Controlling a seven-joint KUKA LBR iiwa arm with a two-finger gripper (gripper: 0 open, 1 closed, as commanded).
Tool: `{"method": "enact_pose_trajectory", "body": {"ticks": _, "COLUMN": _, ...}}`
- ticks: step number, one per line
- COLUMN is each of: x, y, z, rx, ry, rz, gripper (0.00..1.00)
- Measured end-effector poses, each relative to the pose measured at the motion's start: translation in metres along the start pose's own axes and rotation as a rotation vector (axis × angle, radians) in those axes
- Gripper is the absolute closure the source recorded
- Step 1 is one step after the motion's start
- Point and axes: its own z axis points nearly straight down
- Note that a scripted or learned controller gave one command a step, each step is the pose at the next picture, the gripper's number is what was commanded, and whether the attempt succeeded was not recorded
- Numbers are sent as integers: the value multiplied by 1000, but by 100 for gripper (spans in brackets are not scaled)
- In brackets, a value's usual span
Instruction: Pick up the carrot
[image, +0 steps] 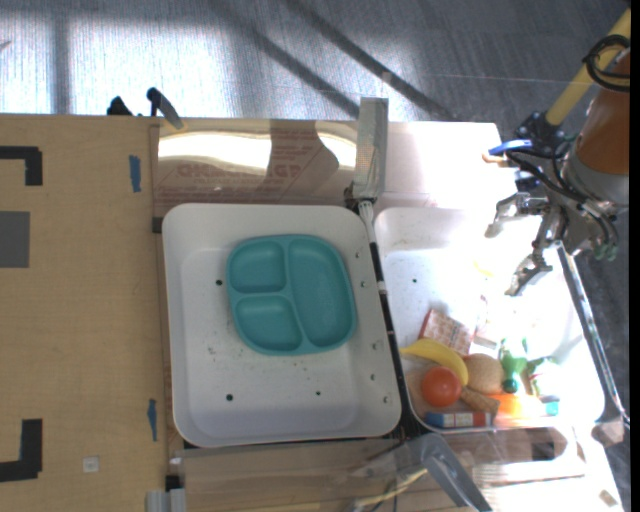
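One carrot (503, 404) lies at the near edge of the right bin (430, 262), an orange piece among the clutter; its long axis seems to run left to right along the near wall, though glare washes out its ends, so which way the tip points cannot be told. Just left of it sit one red tomato (439, 387), one yellow banana (440, 356) curving over the tomato, and one brownish round item (484, 372). A small printed packet (443, 328) lies a little farther back. Two white bins stand side by side on a bench edged with cardboard; the left bin (200, 400) holds one teal three-section plate (291, 293). Strong light floods the right side. The gripper (524, 240) hangs above the far right part of the right bin, well apart from the carrot, fingers spread wide with nothing between them.
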Motion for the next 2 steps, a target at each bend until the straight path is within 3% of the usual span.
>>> {"method": "enact_pose_trajectory", "body": {"ticks": 1, "x": 48, "y": 42, "z": -23, "rx": 0, "ry": 2, "rz": 191, "gripper": 0}}
{"method": "enact_pose_trajectory", "body": {"ticks": 2, "x": 118, "y": 77, "z": 39, "rx": -2, "ry": 7, "rz": 80, "gripper": 0}}
